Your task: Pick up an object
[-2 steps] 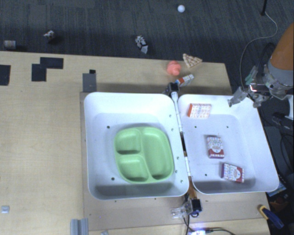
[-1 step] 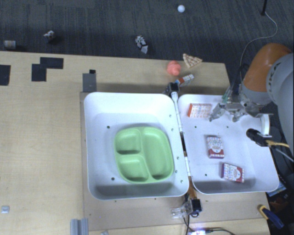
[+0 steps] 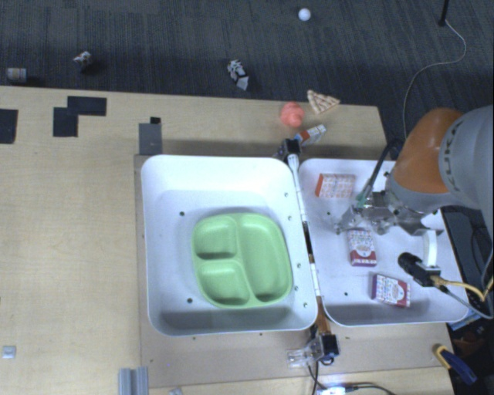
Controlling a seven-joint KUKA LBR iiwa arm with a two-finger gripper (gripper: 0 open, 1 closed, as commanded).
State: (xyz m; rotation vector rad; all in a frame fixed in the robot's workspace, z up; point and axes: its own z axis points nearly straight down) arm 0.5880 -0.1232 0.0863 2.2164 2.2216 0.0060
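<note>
Right of the green tray (image 3: 241, 258), in the neighbouring bin, lies a red-and-white packet (image 3: 360, 248). The gripper (image 3: 361, 218) hangs equally far right of the tray, slightly farther back; spread or closed, I cannot tell. It should centre over the packet, then descend straight.

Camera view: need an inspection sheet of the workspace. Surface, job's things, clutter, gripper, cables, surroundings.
Surface: wooden bench; left bin and right bin side by side.
Job's things: top packet, middle packet and bottom packet lie apart in the right bin; green tray in the left bin.
Clutter: orange ball and pizza toy on the bench behind the bins.
Gripper: gripper over the right bin, between top and middle packets; no grasp visible.
Cables: thin cable on the carpet; wires at the bench's front edge.
Surroundings: dark carpet, white ball, small scraps.
</note>
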